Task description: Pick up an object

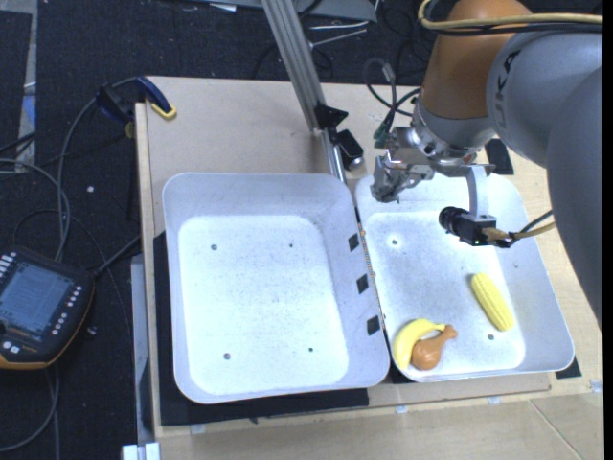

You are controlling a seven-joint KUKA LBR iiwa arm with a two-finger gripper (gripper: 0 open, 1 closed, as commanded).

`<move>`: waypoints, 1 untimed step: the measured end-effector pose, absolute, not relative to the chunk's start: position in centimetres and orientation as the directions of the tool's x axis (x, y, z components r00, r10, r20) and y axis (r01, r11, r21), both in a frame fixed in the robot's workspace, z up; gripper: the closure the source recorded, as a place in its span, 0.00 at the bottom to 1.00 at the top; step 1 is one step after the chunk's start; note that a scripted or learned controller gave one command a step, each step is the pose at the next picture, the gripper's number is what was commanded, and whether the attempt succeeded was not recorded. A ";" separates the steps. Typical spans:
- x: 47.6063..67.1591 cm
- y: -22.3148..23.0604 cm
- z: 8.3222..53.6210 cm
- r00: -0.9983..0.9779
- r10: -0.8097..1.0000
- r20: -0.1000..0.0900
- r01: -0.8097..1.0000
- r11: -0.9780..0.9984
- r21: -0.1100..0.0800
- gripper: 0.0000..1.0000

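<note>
The arm reaches in from the upper right of the frame, and its pincer (390, 188) hangs over the top left corner of the right bin (536, 353); whether it is wide or narrow I cannot tell, and nothing shows between its tips. Low in that bin lie a corn cob (491, 301) toward the right and, at the bottom edge, a banana (412, 333) touching a chicken drumstick (430, 349). The left bin (182, 209) sits just beside it on the counter (230, 123).

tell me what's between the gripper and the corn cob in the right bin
In the camera view, bare white bin floor lies between the gripper and the corn cob.
</note>
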State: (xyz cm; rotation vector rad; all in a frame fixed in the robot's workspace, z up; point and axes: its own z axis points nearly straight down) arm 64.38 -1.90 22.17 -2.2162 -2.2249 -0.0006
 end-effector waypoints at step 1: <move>64.0 3.2 21.5 -0.005 1.000 0.001 1.000 0.005 0.000 1.00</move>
